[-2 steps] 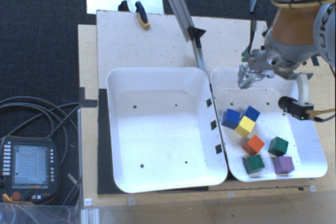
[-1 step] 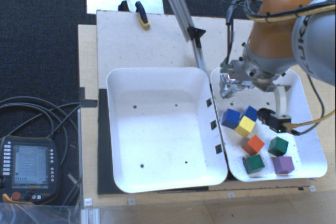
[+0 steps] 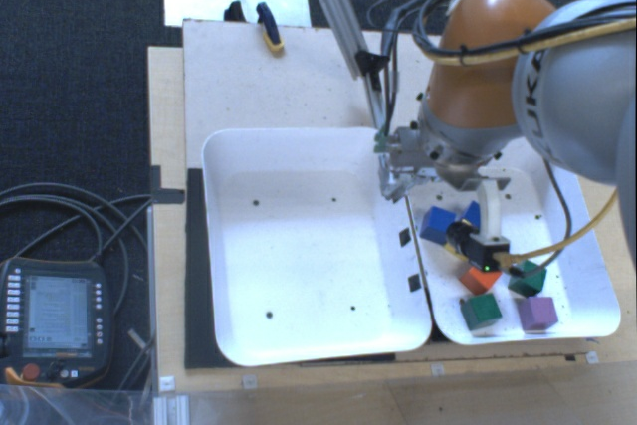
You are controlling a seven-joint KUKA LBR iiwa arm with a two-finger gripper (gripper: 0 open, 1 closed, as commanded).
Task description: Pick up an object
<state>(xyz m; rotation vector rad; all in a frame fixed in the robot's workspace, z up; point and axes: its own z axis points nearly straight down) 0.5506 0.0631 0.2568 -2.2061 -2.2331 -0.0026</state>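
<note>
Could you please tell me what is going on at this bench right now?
The grey robot arm reaches in from the right and hangs low over the right bin. Its tool sits by the wall shared with the left bin. Five small blocks lie in the right bin: a blue block, an orange block, a teal block, a green block and a purple block. None of them looks lifted, so the pick seems not yet made.

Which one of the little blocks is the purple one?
The purple block, in the right bin's corner nearest the camera, just right of the green block. No other block shares its colour.
</note>
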